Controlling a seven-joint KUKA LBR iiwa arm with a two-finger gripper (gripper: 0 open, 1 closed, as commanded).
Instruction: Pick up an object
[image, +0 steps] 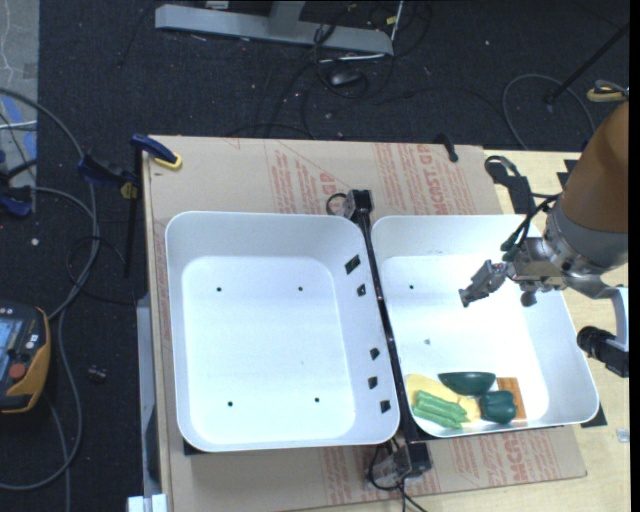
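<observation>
Tool (478, 288): over right bin (400, 240), finger state cannot be told | objects: green pile (465, 400) at near edge | relation: pile lies nearward of tool, well apart

A grey arm (600, 235) with a broad orange band above the wrist, black cables looping beside it, ending in a dark metal gripper (478, 287).

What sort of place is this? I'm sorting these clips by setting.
Probably a robotics lab. A bench holds two white bins, a robot arm reaches in over one, and cables lie across the dark floor.
</observation>
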